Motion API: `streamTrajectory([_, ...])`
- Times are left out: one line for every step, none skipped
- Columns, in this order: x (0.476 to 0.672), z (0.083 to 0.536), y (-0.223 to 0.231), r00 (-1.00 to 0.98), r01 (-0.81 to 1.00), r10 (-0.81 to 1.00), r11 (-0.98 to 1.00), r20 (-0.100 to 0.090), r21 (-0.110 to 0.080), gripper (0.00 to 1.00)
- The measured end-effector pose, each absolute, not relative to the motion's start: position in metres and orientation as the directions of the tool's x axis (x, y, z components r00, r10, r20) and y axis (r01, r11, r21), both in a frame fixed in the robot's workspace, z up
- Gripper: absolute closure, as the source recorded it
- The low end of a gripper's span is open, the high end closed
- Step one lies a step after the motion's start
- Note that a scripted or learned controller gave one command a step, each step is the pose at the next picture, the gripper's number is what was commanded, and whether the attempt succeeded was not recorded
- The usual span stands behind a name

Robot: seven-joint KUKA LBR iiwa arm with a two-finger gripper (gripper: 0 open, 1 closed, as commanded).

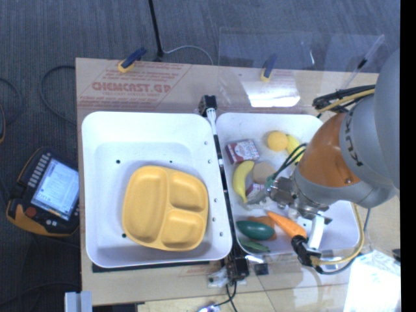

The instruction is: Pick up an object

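Note:
The right bin (338,249) holds several toy foods: a yellow lemon (277,140), a red and white packet (242,151), a banana (242,179), a beige round piece (262,171), an orange carrot (285,223) and a dark green vegetable (255,229). My gripper (272,191) is low over the middle of this bin, just right of the banana and below the beige piece. The arm's orange band and grey wrist cover the bin's right half.
The left bin (104,142) holds a yellow divided tray (166,207). A black ridge (220,168) separates the two bins. A handheld pendant (49,190) lies on the floor to the left. Cables loop near the right bin's front edge.

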State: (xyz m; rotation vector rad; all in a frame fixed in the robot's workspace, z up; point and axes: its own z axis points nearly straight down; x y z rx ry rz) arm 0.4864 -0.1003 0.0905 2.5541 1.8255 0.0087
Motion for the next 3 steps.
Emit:
streamTrajectory([0.578, 0.090, -0.097, 0.461, 0.887, 0.887, -0.461, -0.001, 0.011, 0.00])
streamTrajectory([0.578, 0.099, -0.098, 0.460, 0.888, 0.888, -0.460, -0.004, 0.011, 1.00])
streamTrajectory([0.522, 0.237, -0.039, 0.560, 0.828, 0.828, -0.560, 0.001, 0.002, 1.00])
